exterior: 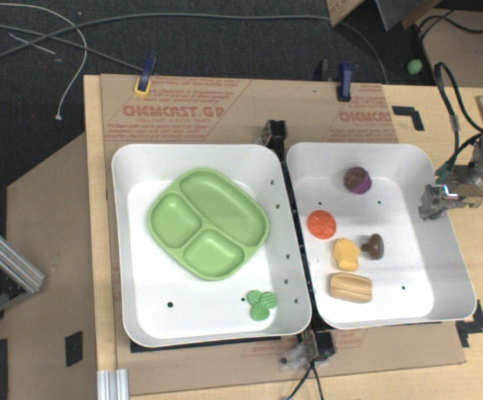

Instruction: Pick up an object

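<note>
The right white bin [408, 298] holds several small items. A purple round one [357, 179] lies near its back, an orange disc [322, 223] left of centre, and a yellow piece [346, 254] with a small brown lump [374, 246] beside it. A tan bun-like piece [350, 287] sits near the front. My gripper [438, 200] hangs over the bin's right rim, apart from all of these items and with nothing seen in it. The arm comes in from the right edge.
The left white bin [141, 307] carries a green divided plate [208, 222] and a small green leafy toy [262, 304] at its front right. Clamps [147, 73] and cables lie behind the cardboard-covered bench.
</note>
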Tool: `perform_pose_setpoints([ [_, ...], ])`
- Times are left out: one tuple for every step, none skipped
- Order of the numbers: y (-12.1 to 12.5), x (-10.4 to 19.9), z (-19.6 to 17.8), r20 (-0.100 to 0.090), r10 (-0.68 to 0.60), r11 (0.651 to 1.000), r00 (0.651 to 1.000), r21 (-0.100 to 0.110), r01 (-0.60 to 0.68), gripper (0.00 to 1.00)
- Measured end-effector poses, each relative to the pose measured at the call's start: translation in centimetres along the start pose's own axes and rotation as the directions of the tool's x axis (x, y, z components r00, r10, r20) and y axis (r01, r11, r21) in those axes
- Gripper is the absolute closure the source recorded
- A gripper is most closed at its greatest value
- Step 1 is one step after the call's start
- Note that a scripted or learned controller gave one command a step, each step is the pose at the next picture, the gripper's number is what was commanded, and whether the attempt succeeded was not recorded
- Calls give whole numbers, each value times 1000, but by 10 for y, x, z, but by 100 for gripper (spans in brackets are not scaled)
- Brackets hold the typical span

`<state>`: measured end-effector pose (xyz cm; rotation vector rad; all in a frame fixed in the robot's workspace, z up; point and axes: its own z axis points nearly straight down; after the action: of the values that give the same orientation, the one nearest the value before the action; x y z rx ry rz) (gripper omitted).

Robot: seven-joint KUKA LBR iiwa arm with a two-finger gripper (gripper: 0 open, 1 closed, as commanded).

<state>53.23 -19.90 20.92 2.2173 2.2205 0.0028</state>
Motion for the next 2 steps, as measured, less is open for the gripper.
perform_pose_setpoints([
  [-11, 58, 0, -6, -4, 1000, 1000, 6, 4, 100],
  [-9, 111, 7, -6, -4, 1000, 1000, 6, 4, 100],
])
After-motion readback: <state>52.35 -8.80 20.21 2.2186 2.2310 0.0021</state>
